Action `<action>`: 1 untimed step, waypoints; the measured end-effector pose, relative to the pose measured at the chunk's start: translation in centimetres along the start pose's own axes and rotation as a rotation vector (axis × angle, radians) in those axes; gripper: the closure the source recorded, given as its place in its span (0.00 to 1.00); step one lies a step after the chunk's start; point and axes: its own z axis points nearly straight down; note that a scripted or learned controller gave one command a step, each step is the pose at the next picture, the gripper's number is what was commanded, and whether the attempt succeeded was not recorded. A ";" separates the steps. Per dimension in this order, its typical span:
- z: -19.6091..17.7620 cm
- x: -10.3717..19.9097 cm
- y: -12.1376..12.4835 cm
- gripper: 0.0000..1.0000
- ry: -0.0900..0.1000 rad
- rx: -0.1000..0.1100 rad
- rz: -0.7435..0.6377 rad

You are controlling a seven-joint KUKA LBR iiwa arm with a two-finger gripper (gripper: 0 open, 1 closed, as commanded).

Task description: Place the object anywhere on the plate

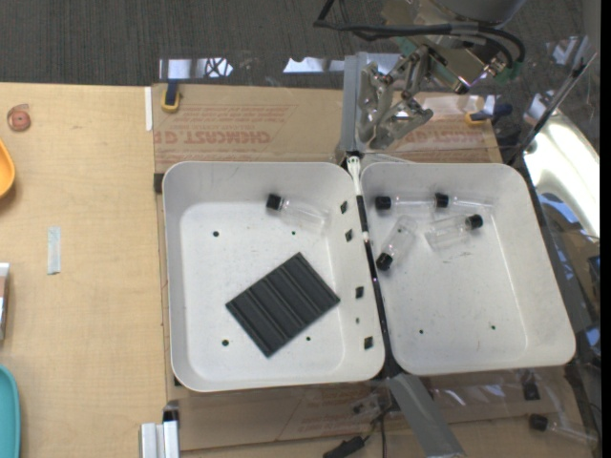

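The ribbed dark-grey rectangular plate (283, 303) lies flat and skewed in the left bin (181, 256). One clear vial (291, 210) with a black cap lies near its upper edge, apart from it. Four vials (430, 227) lie in the right bin (549, 294). The metal gripper (387, 113) hangs above the bins' far rim, holding nothing; its state cannot be told.

- Dark grey carpet floor (191, 12) running across far side.
- Light wood bench (86, 218) taking up left, w/ brown cardboard sheet (248, 127) lying on it at centre.
- Bright glare (563, 156) washing out far right edge.
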 end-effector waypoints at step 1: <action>0.1 -5.7 -1.7 1.00 -0.002 -0.001 -0.283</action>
